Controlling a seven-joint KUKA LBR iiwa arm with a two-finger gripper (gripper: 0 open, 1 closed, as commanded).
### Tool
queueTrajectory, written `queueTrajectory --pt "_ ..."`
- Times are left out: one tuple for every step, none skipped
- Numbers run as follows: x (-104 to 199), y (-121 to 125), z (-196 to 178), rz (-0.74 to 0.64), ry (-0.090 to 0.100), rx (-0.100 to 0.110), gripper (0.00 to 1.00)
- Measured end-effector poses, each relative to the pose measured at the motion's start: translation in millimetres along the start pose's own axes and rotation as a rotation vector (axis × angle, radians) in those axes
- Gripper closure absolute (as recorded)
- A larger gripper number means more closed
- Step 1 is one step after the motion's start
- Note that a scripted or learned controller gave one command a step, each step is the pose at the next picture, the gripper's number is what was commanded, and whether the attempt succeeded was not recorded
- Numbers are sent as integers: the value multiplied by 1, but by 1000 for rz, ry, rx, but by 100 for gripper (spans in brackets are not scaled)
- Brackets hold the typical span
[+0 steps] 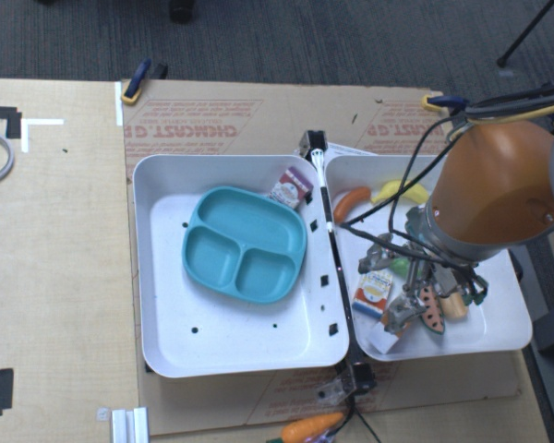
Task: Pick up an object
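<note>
My gripper (pixel 404 305) hangs low in the right bin (pixel 503 332), under the orange wrist band (pixel 494 187), among a pile of small toys. Directly to its left lies a small white and orange carton (pixel 373 293). A watermelon slice (pixel 432 311) and a tan piece (pixel 456 306) lie just to its right. A green piece (pixel 400 268) sits just behind it. Farther back in that bin lie an orange-red sausage (pixel 350 202) and a yellow toy (pixel 394 192). The arm hides the bin's right half.
The left bin (pixel 144 247) holds a teal divided plate (pixel 245 245) and a small printed packet (pixel 291 188) at its back right corner. Black cables trail from the wrist across the right bin. A toy carrot (pixel 312 426) lies on the cardboard in front of the bins.
</note>
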State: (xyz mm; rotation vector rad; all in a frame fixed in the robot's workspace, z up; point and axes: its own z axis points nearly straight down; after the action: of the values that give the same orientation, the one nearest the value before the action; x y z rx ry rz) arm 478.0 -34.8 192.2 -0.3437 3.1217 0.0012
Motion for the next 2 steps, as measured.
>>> queueTrajectory --pt "-10 0 0 -588 -2 0 0" --pt "-10 0 0 -588 -2 0 0"
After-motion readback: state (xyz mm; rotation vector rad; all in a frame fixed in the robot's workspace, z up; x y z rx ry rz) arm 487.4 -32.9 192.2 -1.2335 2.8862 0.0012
